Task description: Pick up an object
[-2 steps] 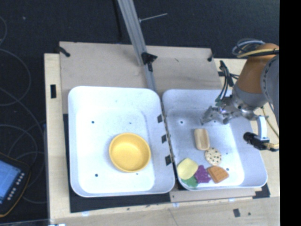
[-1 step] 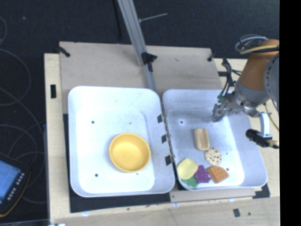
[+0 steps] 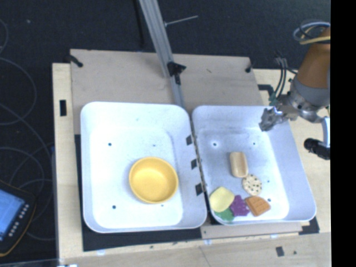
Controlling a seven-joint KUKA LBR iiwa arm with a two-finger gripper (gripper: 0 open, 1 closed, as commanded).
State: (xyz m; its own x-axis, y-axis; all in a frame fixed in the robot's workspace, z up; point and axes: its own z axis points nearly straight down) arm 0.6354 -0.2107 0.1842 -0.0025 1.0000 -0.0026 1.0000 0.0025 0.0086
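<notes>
You see even, diffuse overhead light, both white bins (image 3: pixel 139 115) bright and near washed out, soft faint shadows under the yellow bowl (image 3: pixel 153 179), dark floor (image 3: pixel 33 26) underexposed, overall soft focus, coarse low resolution.

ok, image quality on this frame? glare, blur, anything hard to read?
Camera view: lighting is even and soft, with faint shadows beside the yellow bowl. The white bins run bright and wash out surface detail. The whole frame is slightly soft, so the small food toys clustered at the right bin's near edge blur together. The gripper is small and dark; its state is unreadable.
</notes>
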